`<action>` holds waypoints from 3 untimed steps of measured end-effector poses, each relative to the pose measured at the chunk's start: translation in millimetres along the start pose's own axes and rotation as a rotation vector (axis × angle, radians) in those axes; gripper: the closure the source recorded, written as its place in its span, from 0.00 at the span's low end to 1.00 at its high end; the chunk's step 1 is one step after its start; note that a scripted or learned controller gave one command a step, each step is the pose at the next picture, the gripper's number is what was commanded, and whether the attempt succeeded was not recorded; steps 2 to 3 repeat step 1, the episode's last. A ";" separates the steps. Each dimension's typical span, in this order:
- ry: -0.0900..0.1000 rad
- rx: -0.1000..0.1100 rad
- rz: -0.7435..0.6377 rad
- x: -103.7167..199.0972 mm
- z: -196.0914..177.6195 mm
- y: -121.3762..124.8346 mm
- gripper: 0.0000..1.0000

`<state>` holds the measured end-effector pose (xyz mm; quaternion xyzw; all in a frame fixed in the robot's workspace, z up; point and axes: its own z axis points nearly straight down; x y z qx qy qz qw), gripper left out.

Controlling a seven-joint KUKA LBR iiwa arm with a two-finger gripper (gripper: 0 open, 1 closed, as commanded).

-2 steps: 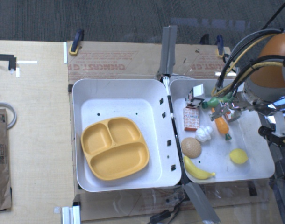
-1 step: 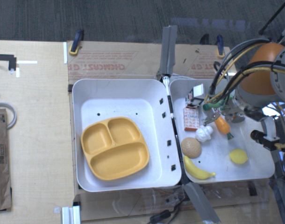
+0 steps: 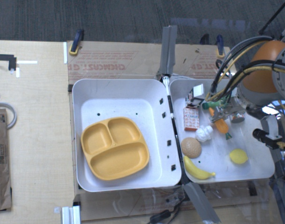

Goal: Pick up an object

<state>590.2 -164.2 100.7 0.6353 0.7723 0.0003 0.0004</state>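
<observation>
- Your gripper (image 3: 223,110) is low in the right bin (image 3: 259,169); finger state can't be told.
- Carrot (image 3: 221,125) touches it at 6 o'clock.
- White garlic-like lump (image 3: 204,133) and red carton (image 3: 191,118) crowd 8 o'clock.

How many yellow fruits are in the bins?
2. A banana lies at the right bin's near-left corner, and a lemon sits further right. The arm covers part of that bin, so more may be hidden.

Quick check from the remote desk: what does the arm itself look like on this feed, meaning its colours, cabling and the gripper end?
The arm enters from the right: a grey body with a broad, rounded orange band above the wrist. Black cables, one yellow among them, loop from the upper right down to the wrist. The gripper end is a cluster of metallic grey parts with small green and orange fittings; its details are too cluttered to make out.
</observation>
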 end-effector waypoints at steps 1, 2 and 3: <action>-0.001 0.001 -0.067 20.4 -104.9 -10.7 1.00; -0.001 0.001 -0.067 20.4 -104.9 -10.7 1.00; -0.001 0.001 -0.067 20.4 -104.9 -10.7 1.00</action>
